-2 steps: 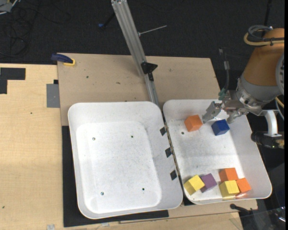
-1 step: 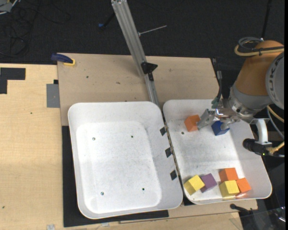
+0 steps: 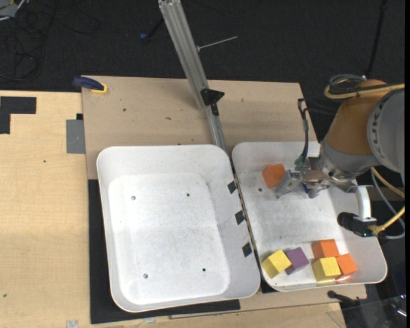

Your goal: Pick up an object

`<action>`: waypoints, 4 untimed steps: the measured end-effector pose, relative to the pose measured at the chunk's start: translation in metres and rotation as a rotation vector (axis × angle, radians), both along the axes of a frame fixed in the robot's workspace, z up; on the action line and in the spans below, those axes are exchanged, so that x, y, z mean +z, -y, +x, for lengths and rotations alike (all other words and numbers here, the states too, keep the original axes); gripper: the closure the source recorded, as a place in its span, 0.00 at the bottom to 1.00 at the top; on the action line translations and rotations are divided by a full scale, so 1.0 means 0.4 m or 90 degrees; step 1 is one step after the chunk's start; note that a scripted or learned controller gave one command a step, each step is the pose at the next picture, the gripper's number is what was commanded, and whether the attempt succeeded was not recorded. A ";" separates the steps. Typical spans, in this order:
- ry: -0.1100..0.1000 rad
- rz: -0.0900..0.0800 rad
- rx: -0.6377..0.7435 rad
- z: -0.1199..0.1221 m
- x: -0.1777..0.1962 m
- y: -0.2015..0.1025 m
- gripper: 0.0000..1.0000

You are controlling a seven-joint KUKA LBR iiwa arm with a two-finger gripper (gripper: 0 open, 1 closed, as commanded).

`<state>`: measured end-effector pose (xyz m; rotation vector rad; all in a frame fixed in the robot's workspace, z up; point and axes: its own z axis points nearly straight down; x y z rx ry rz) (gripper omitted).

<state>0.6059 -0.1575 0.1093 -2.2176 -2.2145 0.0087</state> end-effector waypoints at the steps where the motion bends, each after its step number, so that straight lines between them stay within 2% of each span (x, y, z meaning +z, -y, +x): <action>1: 0.003 0.000 -0.003 0.003 0.034 0.004 1.00; 3: 0.008 -0.001 0.001 -0.010 0.317 0.003 1.00; 4: 0.004 0.001 0.004 -0.031 0.335 -0.143 1.00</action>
